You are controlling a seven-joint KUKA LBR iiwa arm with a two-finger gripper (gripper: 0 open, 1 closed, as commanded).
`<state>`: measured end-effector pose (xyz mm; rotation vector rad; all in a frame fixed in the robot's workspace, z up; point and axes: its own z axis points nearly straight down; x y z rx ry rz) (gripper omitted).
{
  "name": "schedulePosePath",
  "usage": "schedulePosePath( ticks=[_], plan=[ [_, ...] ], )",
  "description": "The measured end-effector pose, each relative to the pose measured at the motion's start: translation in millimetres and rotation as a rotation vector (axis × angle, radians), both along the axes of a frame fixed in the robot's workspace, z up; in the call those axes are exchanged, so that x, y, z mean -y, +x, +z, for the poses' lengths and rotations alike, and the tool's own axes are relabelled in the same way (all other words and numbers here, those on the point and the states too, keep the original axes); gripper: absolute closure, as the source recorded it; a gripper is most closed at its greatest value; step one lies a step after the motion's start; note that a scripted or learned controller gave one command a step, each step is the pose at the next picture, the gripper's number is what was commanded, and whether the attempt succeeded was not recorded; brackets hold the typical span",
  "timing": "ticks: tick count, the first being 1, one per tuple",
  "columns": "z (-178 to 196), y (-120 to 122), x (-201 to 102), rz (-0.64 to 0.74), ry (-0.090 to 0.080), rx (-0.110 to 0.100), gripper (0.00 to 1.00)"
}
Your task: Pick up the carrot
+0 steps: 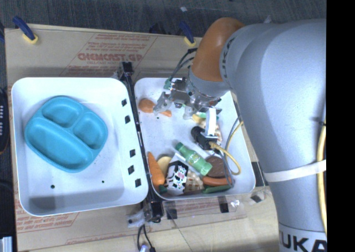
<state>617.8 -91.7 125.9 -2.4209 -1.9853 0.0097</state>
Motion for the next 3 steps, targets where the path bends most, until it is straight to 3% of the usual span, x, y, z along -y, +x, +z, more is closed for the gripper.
schedulePosePath(
  ticks=[1,2,3],
  plan=[
    [-27.1,38.5,48.5,0.090,0.012,-0.013,0.00],
    [63.6,42.7,11.5,0.067,-0.003,0.021,0.00],
    [35.7,38.7,89.0,0.394,-0.005,0.009,0.00]
  ],
)
